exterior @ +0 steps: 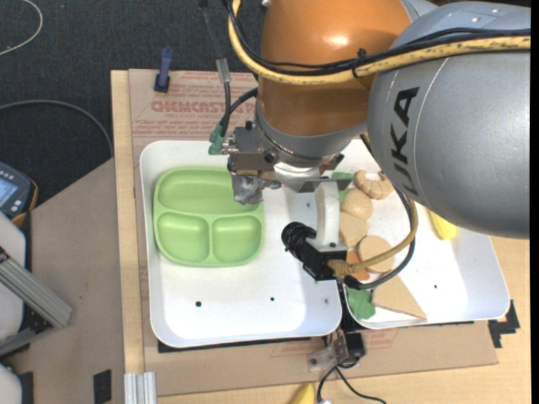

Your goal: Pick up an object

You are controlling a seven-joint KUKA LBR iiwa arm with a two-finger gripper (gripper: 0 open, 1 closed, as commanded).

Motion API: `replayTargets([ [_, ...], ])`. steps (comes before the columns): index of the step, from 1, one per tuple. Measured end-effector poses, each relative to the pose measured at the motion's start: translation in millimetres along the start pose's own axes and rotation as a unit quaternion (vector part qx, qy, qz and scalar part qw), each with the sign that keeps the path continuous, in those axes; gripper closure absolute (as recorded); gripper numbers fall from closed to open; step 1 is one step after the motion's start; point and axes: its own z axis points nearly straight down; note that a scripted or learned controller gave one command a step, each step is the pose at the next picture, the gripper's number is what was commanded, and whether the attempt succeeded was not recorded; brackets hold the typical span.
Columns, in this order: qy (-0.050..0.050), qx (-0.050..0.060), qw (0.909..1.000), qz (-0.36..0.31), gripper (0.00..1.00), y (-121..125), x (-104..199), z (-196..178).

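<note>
**Camera view: arm low over the seam between two bins, grip hidden**

The plate [206, 217] is the nearest loose thing to the gripper [290, 175]. It is smooth pale-green plastic with rounded corners, moulded into one long compartment and two smaller ones, and it lies flat in the left bin [168, 310] towards the far side. The gripper sits just beside the plate's right edge, under the orange wrist. Whether it is open or closed, or has hold of anything, cannot be told.

In the right bin [472, 276], three rounded tan lumps [358, 207] lie close together near the dividing wall. A flat tan wedge [396, 297] rests at the near edge, overlapping a green piece [358, 303]. A yellow piece [442, 224] peeps out from beneath the arm.

Both bins are glossy white with rounded corners. They stand on a brown board [194, 99] printed in red with what reads "CHEMCAST". A blue clip [162, 70] sits at its far edge. Dark carpet [67, 66] lies around it.
</note>
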Motion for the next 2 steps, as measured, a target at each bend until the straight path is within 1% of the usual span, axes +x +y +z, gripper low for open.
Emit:
replayTargets([
  [1, 0.002, -0.006, 1.0000, 0.002, 1.00, 7.7, 16.9, -194.3],
  [2, -0.004, 0.007, 1.0000, 0.006, 1.00, -14.5, -21.6, -140.7],
])
